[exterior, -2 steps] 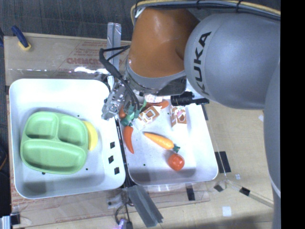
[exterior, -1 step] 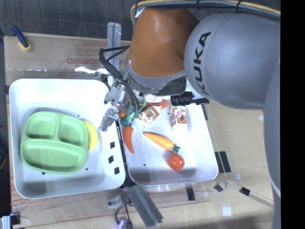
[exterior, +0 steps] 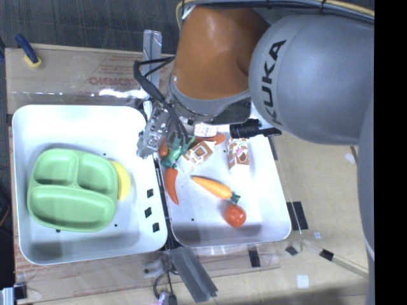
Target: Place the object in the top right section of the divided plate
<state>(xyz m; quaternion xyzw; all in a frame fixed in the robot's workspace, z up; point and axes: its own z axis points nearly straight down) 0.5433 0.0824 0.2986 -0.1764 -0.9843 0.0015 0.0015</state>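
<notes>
A green divided plate (exterior: 70,189) lies in the left bin (exterior: 38,122), with a yellow object (exterior: 123,180) resting against its right edge. My gripper (exterior: 153,141) hangs over the wall between the two bins, at the upper left corner of the right bin (exterior: 273,199). Just below it, a red-orange carrot (exterior: 171,184) with a green top lies along that wall. The carrot's green end sits close under the gripper, and the big arm hides what is between them.
The right bin also holds an orange carrot (exterior: 213,187), a red tomato (exterior: 234,215) and two small cartons (exterior: 239,152) (exterior: 200,151). A blue item (exterior: 28,49) lies on the bench at the far left corner.
</notes>
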